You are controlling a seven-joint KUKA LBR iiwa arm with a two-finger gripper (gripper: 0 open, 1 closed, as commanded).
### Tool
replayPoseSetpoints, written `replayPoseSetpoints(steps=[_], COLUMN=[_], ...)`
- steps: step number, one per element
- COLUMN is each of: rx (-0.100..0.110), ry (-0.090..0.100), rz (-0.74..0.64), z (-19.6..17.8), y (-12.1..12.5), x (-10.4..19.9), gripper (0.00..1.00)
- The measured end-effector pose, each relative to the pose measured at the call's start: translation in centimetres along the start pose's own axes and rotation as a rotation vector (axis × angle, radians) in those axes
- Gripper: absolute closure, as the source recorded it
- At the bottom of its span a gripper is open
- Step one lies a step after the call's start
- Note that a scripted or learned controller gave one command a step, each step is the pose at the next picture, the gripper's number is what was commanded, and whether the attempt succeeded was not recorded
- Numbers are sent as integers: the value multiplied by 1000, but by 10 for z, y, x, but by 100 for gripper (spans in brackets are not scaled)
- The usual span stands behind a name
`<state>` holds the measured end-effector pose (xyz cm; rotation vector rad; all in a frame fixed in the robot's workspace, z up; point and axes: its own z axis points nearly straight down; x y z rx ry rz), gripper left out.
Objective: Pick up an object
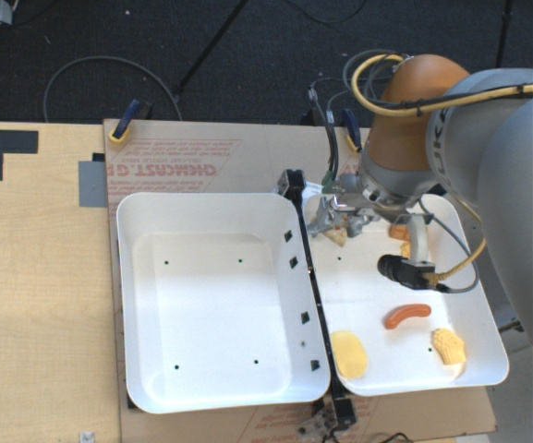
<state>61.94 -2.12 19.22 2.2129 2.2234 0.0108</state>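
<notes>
I have the big grey arm with its orange band (414, 90) reaching in from the right, bulking over the far part of the right-hand shallow white plastic bin (488, 363), and that bulk is my first worry: it hides part of the bin floor, so I am judging any descent half blind. The left-hand shallow white plastic bin (211, 303) sits touching it along a black hinged divider strip (305, 284); both look smooth, glossy and hard, so I expect anything nudged to skid rather than stay put. The metal two-finger gripper (335, 218) hangs at the far left corner of the right bin, just beside the divider, and I cannot tell how its jaws stand, nor whether the small tan scrap (337, 238) under it is gripped or merely lying there. So close to wall and strip, a finger could catch an edge or wedge the piece into the corner. The candidates for picking all lie in the right bin: a pale yellow rounded lump (348, 353) near the divider, a knobbly yellow corn-like piece (448, 345) near the right wall, a curved, smooth orange-red sausage shape (406, 315) between them that I judge likely to roll, and a small orange piece (398, 232) partly hidden by the wrist.
</notes>
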Motion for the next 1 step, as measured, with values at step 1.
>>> replayPoseSetpoints(steps=[1], rx=[8], ry=[-1], rz=[0], z=[4], y=[24], x=[70], gripper=[100])
